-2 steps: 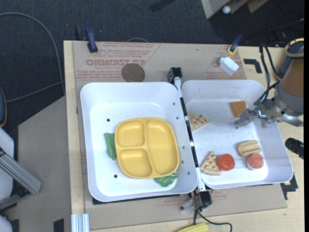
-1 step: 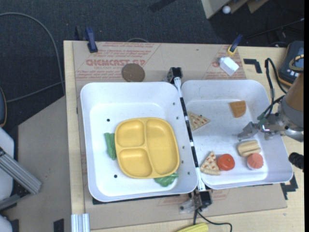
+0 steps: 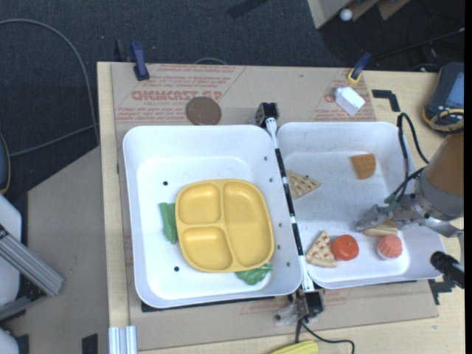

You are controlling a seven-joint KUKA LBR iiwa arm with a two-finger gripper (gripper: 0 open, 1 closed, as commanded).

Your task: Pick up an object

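Lying under the hand [image 3: 375, 218], a tan stick [image 3: 380, 231] points left-right.

Grey arm [image 3: 442, 198] at right edge of frame, orange-brown band above wrist. Metallic grey two-finger gripper [image 3: 366, 221] at its end, thin and angular. Black cable [image 3: 404, 147] looped above wrist, green wire alongside.
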